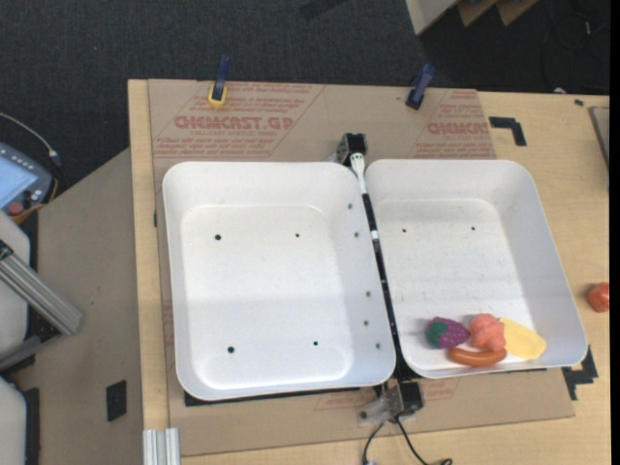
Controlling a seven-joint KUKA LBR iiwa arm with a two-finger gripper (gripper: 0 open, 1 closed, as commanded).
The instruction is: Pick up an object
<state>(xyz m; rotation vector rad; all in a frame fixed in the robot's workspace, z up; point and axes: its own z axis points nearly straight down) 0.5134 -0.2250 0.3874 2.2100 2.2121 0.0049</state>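
Camera view: toys sit bunched in the right bin's near corner, probably slid there; gripper state I cannot tell.

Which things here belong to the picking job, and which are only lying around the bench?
For the job:
- purple toy, in the right bin
- pink-orange toy
- yellow piece
- orange sausage-shaped toy

Just lying about:
- left bin
- two blue clamps, and
- small orange thing on the bench, outside the bins
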